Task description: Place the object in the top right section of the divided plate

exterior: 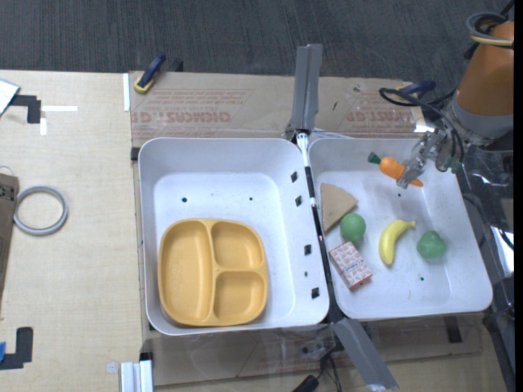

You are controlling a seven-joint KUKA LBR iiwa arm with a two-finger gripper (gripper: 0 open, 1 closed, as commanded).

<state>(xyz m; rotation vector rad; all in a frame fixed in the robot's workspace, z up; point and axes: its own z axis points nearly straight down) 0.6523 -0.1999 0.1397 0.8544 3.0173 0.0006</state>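
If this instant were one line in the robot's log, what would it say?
phase: reaching | gripper: over small orange carrot toy, right white bin | yellow divided plate: left bin, holds nothing

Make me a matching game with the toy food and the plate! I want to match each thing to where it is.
Things:
1. banana
2. carrot
3. divided plate
4. red patterned box

Places:
A. in the left bin
B. by the claw, at the far side of the right bin
C. between two green balls
D. near the front left of the right bin, below the tan wedge

Pairs: 1-C, 2-B, 3-A, 4-D
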